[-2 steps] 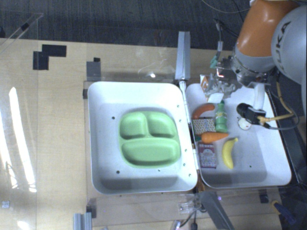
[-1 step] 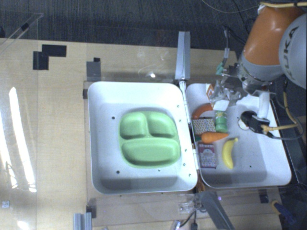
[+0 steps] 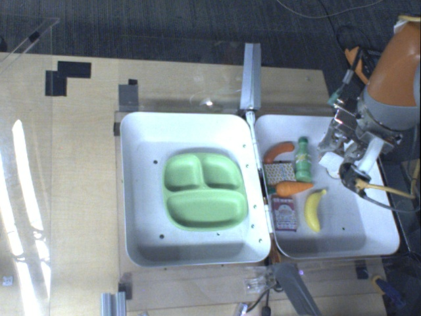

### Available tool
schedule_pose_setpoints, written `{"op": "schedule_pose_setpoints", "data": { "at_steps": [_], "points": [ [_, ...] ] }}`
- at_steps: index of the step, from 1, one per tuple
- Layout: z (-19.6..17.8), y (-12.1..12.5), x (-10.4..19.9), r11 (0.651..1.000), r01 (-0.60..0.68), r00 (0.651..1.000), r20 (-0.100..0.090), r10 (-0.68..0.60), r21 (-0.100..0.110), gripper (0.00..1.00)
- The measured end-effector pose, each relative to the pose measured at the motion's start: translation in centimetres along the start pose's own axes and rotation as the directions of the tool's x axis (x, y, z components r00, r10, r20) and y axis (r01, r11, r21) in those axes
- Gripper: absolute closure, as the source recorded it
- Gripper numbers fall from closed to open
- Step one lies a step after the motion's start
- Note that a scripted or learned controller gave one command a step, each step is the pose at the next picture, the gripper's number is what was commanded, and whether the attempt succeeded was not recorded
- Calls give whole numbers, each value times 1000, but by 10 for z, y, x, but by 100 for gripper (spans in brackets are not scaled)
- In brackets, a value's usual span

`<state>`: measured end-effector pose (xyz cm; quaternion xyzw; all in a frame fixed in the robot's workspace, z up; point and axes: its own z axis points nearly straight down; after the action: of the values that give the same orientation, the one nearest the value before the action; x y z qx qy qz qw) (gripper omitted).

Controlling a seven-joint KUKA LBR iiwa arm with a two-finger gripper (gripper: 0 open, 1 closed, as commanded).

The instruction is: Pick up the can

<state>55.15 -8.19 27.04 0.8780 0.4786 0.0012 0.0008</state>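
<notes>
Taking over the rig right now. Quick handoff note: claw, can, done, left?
Claw: over the right part of the right bin, apart from the can. This view doesn't settle whether it is open or shut.
Can: the dark red item, which is probably the can, lies at the bin's near left. The banana is just to its right and the carrot just beyond it.
Done: nothing yet; the can sits in the bin, not lifted.
Left: bring the claw across to the can, grasp it, lift. The neighbours are close, so a nudge looks likely.
</notes>
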Motion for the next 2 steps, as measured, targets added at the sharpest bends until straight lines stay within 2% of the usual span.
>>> {"op": "schedule_pose_setpoints", "data": {
  "at_steps": [1,2],
  "points": [
    [46,7,-20,994,113,994,0,-113,2,100],
    [-15,-31,-69,998,65,998,0,-65,-1,100]
  ]
}}
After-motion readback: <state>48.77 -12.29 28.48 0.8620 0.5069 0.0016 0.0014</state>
